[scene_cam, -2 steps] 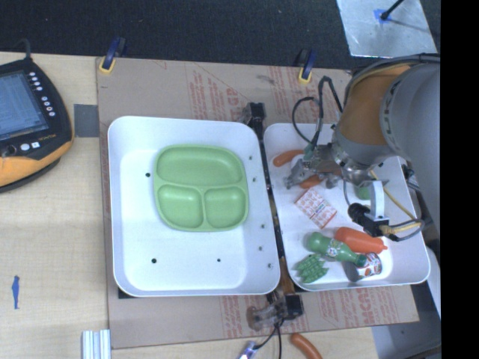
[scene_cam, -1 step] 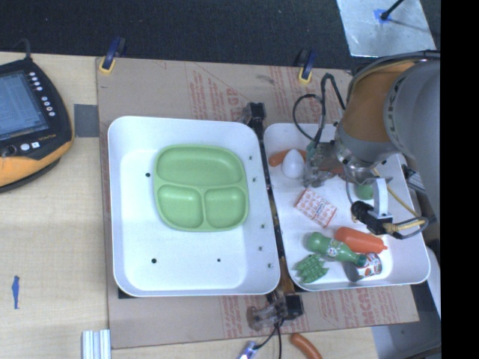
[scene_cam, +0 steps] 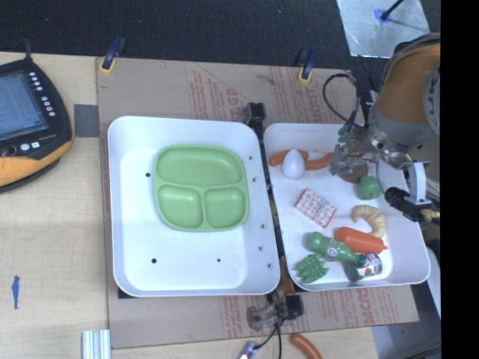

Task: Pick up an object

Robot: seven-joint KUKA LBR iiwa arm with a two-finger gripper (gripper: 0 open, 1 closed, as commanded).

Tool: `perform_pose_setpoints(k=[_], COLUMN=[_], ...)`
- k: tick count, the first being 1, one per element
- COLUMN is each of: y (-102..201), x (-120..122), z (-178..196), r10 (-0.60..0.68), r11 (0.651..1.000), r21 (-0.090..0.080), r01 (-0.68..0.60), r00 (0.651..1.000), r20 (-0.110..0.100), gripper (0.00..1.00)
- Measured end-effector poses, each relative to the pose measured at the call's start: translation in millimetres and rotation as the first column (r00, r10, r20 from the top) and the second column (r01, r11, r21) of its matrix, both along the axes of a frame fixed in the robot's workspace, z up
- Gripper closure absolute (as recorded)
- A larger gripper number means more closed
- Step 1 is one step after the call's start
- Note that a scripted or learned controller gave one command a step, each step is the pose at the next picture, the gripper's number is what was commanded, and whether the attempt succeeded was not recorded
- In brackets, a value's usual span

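No writing is legible on the red-and-white packet [scene_cam: 315,207] or the can [scene_cam: 370,265]. The gripper [scene_cam: 349,161] hangs low in the right bin [scene_cam: 414,274], near the egg [scene_cam: 293,164] and green ball [scene_cam: 367,188]; its grip state cannot be told. The left bin [scene_cam: 127,223] holds a green tray [scene_cam: 200,188].

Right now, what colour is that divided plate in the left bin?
Light green; the divided plate shows clearly in the overhead camera view.

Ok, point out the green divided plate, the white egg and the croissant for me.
Green divided plate [scene_cam: 200,187]: camera view, on the ridge between its compartments.
White egg [scene_cam: 293,164]: camera view, middle of the shell.
Croissant [scene_cam: 370,217]: camera view, on the top of its curved back.
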State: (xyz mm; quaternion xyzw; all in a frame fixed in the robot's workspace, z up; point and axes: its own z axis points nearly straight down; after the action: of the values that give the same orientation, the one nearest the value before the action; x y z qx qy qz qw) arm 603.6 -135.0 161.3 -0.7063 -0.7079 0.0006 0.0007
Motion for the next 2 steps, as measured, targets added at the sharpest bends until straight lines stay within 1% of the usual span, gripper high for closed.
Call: perform_pose_setpoints(k=[1,2], y=[0,-13], x=[0,51], z=[0,-64], r10=[0.0,0.003], r11=[1.0,1.0], r21=[0.0,-0.002], r01=[0.0,-0.003], r00=[1.0,1.0], r20=[-0.001,0.01], gripper=[0.0,0.0])
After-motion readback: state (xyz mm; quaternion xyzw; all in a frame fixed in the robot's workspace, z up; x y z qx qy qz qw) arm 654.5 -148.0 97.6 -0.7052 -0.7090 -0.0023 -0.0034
